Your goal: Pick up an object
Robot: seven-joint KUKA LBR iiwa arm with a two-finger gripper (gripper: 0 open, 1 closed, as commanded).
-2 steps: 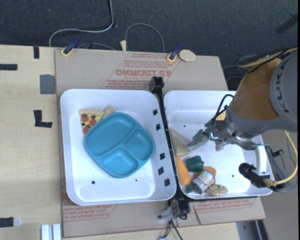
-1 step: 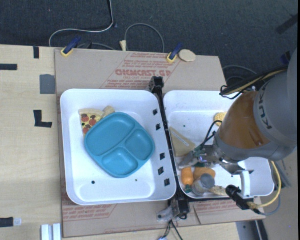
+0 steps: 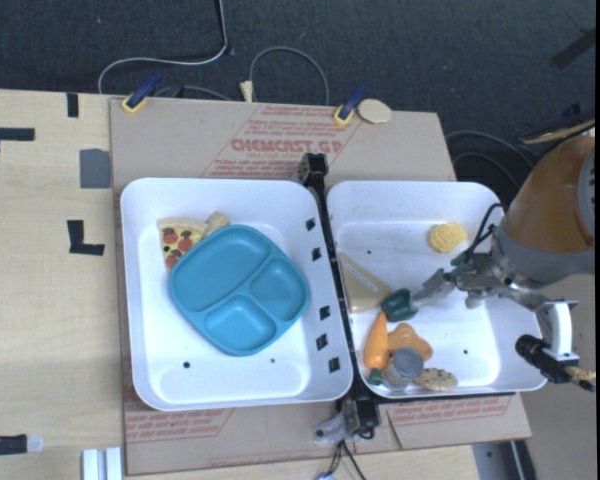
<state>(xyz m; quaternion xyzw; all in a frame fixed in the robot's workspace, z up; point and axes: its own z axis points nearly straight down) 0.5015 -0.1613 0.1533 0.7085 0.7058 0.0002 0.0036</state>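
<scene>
Carrot [image 3: 378,340] lying in the right bin [image 3: 480,196], just left of and slightly nearer than the gripper [image 3: 398,302], long axis running near-to-far, tip pointing toward the green piece [image 3: 396,301] at the fingertips. Looking orange, tapered, smooth, resting against a grey round object [image 3: 408,364] and a speckled cookie [image 3: 436,377]. Reaching in from the carrot's right, gripper seeming to be pinching the green piece, though hard to tell for certain. Farther beyond the carrot, sitting apart, a yellow round cracker [image 3: 446,236].

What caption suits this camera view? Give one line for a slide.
Gripper reaches into the right bin beside a green toy; blue divided plate fills the left bin.
</scene>
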